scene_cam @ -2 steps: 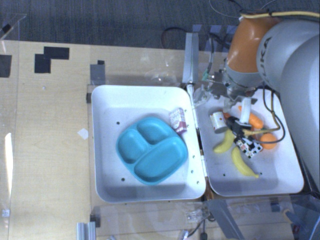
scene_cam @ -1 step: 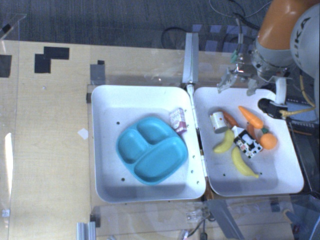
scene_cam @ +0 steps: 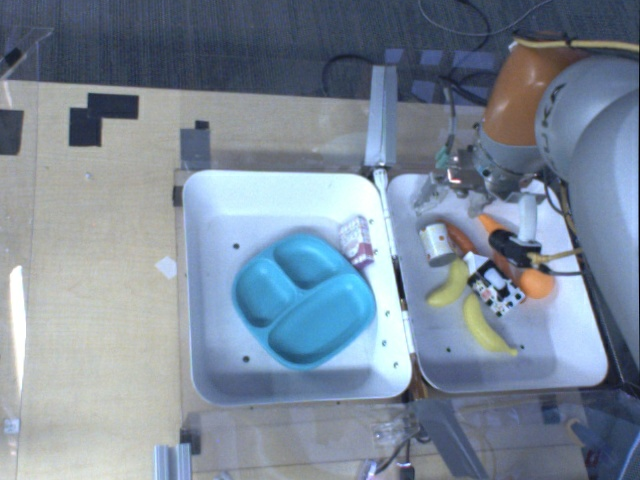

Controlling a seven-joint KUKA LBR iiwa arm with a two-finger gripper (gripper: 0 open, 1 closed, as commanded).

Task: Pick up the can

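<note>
Can (scene_cam: 436,242) lay on its side in right bin (scene_cam: 570,363), end effector (scene_cam: 452,180) just beyond it at far edge, grip state could not be told

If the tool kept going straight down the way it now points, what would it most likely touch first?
Probably the can, which lies on its side in the right bin just below and left of the tool. Depth is unclear from this slant, so it might meet the bin floor beside it.

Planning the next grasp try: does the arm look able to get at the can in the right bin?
Probably yes. The can lies open from above, just below the end effector. A banana and an orange object crowd its lower and right sides.
</note>
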